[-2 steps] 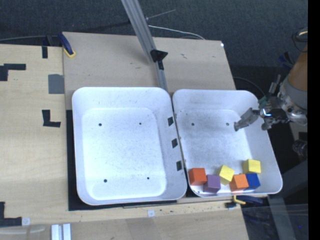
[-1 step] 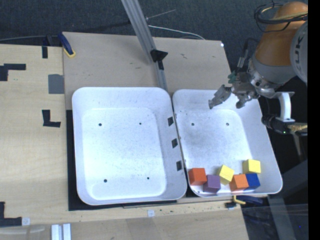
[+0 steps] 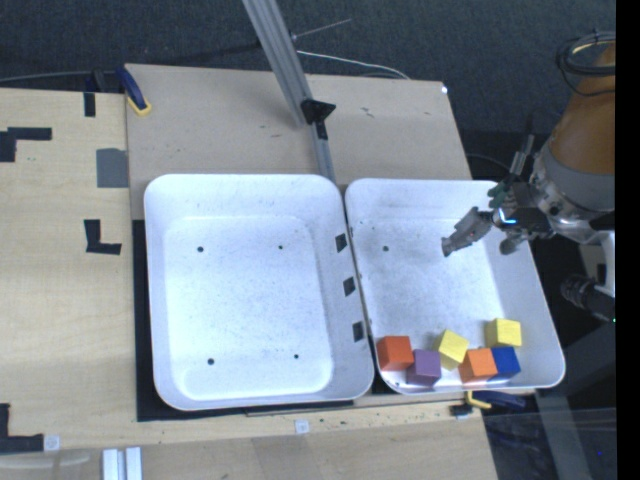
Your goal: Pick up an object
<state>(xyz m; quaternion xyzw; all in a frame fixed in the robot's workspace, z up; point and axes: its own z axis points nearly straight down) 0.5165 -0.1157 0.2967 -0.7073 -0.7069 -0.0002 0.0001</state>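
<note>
Jaws: spread, holding nothing.
Blocks: well below the jaws, clustered along the right bin near edge.

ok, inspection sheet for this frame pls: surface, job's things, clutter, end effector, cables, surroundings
surface: wooden bench bearing two white bins; left bin, right bin.
job's things: six blocks along the right bin's near edge: orange block, purple block, yellow block, second orange block, blue block, second yellow block.
clutter: nothing seen in the bins beyond the blocks.
end effector: end effector over the right bin's far half, apart from the blocks, nothing between its fingers.
cables: thin wire across the bench's far edge.
surroundings: metal pole slanting in from the top; black tape marks on the left.
</note>
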